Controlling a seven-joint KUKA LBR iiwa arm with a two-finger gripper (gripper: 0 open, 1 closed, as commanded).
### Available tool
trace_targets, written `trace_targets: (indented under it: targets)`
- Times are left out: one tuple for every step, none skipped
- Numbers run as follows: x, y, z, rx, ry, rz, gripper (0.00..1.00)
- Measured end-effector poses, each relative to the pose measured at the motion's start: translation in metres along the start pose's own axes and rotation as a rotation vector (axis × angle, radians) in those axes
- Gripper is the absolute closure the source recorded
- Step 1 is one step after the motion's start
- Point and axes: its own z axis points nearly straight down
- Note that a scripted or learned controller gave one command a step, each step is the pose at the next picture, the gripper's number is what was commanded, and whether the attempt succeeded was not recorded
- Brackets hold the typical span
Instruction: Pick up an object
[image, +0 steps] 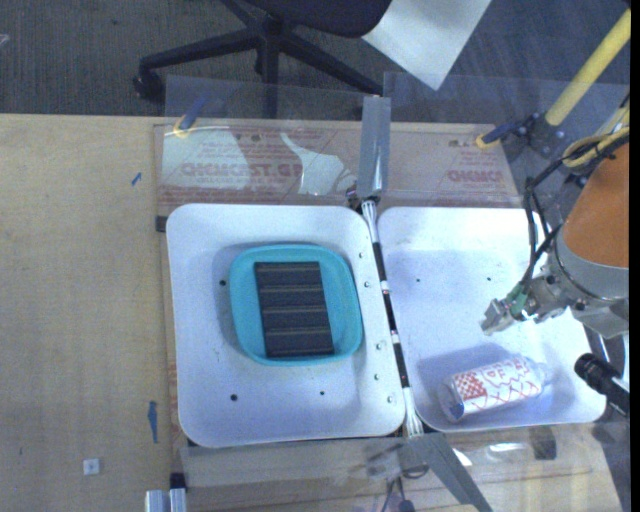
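bottle (497, 387) lying in right bin (440, 262)

Both bins (200, 330) are white. The left bin holds a turquoise tray (243, 300) with a dark, ribbed black insert (293, 309). The bottle (494, 387) is clear with a red-and-white lattice-patterned label. The counter (70, 300) is tan. The arm (600, 225) shows an orange band.

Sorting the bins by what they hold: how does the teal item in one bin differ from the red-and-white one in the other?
The teal dish lies flat in the left bin and is squarish and broad; the red-patterned bottle lies on its side in the right bin and is slim and cylindrical. The dish carries a dark ribbed block; the bottle carries nothing. Both rest apart from the hand.
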Motion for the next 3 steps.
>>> trace_targets:
  targets:
    - [-0.029, -0.011, 0.021, 0.003, 0.002, 0.191, 1.0]
    - [-0.029, -0.011, 0.021, 0.003, 0.002, 0.19, 0.0]
    - [0.0, 0.0, 0.142, -0.008, -0.002, 0.06, 0.0]
